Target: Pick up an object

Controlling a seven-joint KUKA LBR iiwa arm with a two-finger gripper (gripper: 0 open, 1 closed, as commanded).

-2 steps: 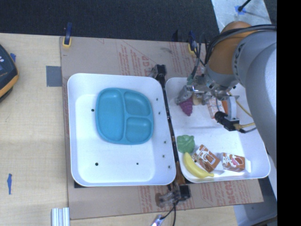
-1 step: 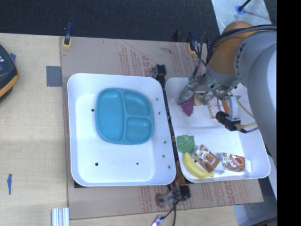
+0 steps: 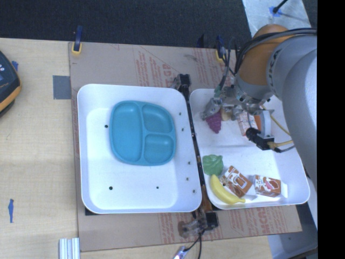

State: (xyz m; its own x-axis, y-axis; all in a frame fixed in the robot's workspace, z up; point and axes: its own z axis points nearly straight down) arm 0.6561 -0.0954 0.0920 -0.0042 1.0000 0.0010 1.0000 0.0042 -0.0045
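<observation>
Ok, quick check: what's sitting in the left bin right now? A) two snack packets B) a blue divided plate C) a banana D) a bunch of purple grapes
B: the blue divided plate lies alone in the left bin, while the banana, purple grapes and snack packets are all in the right bin.

arm (image 3: 294, 80): grey, enters from right edge, fills upper right of frame | orange band (image 3: 264, 47): above wrist, upper right | gripper (image 3: 218, 108): lowered at centre-right of frame, pointing left and down | finger state: not discernible
</observation>
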